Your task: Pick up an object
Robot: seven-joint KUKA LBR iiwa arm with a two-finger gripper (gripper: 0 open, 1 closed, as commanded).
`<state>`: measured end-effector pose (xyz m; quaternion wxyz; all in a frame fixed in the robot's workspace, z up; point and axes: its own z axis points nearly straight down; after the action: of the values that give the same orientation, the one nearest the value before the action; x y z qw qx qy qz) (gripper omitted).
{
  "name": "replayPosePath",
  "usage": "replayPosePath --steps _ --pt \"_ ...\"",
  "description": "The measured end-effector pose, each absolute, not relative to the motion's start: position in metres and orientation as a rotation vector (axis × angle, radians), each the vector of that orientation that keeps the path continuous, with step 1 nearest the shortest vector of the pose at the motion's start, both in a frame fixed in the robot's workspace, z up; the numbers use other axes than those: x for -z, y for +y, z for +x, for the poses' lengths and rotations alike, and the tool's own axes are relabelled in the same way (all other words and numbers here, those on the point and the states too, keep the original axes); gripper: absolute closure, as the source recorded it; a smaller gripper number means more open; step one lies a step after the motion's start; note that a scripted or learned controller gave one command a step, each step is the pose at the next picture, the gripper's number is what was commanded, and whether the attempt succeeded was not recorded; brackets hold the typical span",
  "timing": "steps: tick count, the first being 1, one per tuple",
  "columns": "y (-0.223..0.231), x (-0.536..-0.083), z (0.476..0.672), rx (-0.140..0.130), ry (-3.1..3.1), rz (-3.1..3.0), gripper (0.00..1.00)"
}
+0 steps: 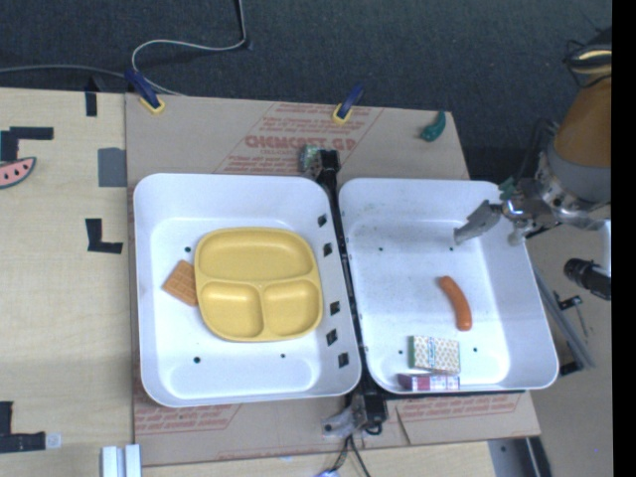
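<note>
In the right bin point(397, 256) lie an orange sausage point(456, 301), a small patterned packet point(436, 353) and a dark flat bar point(427, 382) at the front wall. My gripper point(475, 227) hangs over the bin's back right part, above and to the right of the sausage, and apart from it. One grey finger point(477, 223) points down and left; nothing shows between the fingers. The left bin point(159, 266) holds a yellow divided plate point(260, 282) with a tan cracker point(180, 283) tucked at its left side.
Both bins rest on a cardboard sheet point(278, 137) held by yellow-and-blue clamps point(348, 105). A teal object point(433, 126) lies at the sheet's back right. A cable point(189, 48) loops across the dark floor behind. The arm's body point(586, 147) stands at the right.
</note>
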<state>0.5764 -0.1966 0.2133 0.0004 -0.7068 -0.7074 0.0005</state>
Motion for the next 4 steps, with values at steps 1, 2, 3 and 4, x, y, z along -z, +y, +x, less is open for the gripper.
replayPosePath --steps 1,2,3,4 --pt "-0.22 -0.094 0.532 0.003 -2.223 -2.219 0.0" --pt "-0.22 -0.103 0.531 0.002 -2.221 -2.218 1.0" --pt "-0.142 -0.163 0.563 0.002 -2.225 -2.218 1.0" --pt "-0.108 -0.242 0.51 -0.001 -2.223 -2.22 1.0"
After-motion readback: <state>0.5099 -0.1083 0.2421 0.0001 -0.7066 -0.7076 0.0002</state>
